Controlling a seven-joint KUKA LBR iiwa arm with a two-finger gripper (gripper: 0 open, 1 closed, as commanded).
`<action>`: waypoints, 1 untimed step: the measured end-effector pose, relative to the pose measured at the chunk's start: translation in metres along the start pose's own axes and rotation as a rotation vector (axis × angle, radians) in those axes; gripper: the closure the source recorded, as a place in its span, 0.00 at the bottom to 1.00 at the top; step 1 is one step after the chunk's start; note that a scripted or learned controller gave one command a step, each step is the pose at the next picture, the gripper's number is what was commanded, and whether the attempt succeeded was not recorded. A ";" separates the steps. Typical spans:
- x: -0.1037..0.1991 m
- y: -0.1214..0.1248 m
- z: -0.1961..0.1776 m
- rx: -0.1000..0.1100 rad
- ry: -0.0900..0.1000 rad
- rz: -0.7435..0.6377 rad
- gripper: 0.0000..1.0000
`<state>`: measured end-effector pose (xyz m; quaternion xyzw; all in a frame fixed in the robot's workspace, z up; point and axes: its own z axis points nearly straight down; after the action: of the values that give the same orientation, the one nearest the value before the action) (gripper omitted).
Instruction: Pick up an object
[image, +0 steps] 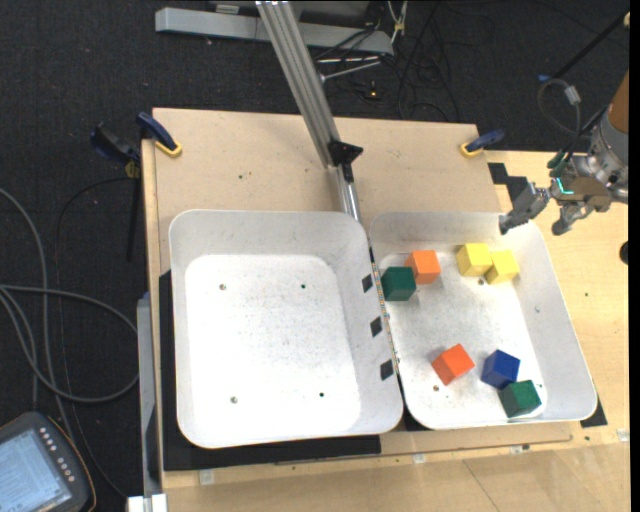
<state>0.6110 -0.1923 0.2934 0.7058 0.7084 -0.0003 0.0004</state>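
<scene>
Camera view looks down on the bench (260, 165) with the two white bins side by side. The left bin (265, 325) has nothing for the arm to go after; everything worth grabbing sits in the right bin (560, 330).

The gripper (545, 208) hangs at the far right corner of that right bin, just past its rim, and its two fingers are spread apart with nothing between them. So it's not holding anything yet.

The relation that matters: every block lies to the left of the gripper and nearer to the camera. Closest are the two yellow blocks (487, 262), touching each other at the far end of the bin, just a short way left and near of the fingers. My guess is those are the easiest target, though being pressed together could make a clean grasp tricky. Further left sit an orange block (426, 265) and a green block (398, 283), right beside each other near the bin's left wall. Down at the near end there's another orange block (452, 363), then a blue block (500, 367) touching a second green block (520, 398) by the near right corner, well apart from the gripper.

The blocks are all basically cubes, so no long axis to line up with.

No brand, label or readable writing on anything I can make out.
</scene>
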 end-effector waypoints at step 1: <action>-0.001 0.003 0.064 0.006 0.002 0.004 0.00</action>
<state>0.6143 -0.1932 0.2298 0.7072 0.7070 -0.0019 -0.0022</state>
